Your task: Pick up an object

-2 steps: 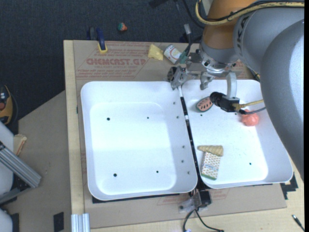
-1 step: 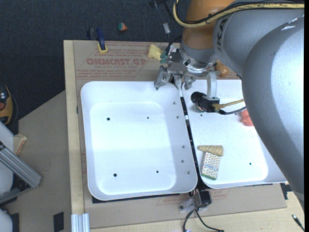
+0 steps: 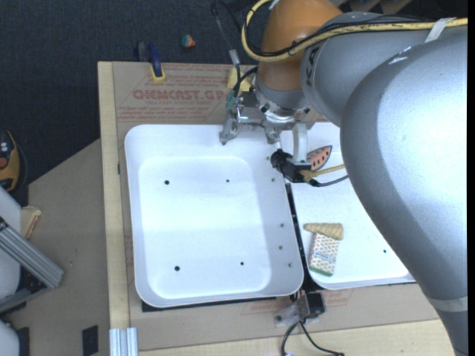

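Red lettering on the cardboard sheet [image 3: 178,95] reads "CHEMCAST". The gripper [image 3: 261,128] hangs over the left bin's [image 3: 148,199] back rim; I cannot tell its fingers' state. A patterned packet [image 3: 324,253] lies in the right bin [image 3: 371,273].

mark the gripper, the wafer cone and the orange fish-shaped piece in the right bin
gripper [image 3: 225,135]: camera view, midway between its fingertips, above the left bin's far rim.
wafer cone [image 3: 324,231]: camera view, middle of its tan body.
orange fish-shaped piece [image 3: 320,156]: camera view, centre of its orange face.
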You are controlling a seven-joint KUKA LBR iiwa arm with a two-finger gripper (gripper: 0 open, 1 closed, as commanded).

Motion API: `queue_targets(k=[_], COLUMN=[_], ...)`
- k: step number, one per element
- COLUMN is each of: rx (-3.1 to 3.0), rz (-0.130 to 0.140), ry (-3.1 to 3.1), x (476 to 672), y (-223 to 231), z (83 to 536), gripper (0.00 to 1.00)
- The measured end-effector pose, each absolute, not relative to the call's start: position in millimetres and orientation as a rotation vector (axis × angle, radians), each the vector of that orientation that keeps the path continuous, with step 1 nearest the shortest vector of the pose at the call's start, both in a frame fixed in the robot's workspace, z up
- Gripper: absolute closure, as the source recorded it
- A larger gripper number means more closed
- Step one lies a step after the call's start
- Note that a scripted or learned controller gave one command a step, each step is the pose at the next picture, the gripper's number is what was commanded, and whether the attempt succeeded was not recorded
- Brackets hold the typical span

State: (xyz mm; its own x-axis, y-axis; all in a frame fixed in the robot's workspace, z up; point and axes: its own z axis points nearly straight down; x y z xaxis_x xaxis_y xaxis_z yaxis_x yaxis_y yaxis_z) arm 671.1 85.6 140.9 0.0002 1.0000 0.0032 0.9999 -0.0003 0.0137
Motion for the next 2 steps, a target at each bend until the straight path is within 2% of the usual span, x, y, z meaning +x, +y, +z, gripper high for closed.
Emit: queue_targets(k=[1,2], rx=[2.224,2.221], rz=[0.003,-0.006], ry=[2.223,2.229], x=[665.0,665.2], y=[89.3,129.1], z=[127.3,82.1], gripper=[0.0,0.0])
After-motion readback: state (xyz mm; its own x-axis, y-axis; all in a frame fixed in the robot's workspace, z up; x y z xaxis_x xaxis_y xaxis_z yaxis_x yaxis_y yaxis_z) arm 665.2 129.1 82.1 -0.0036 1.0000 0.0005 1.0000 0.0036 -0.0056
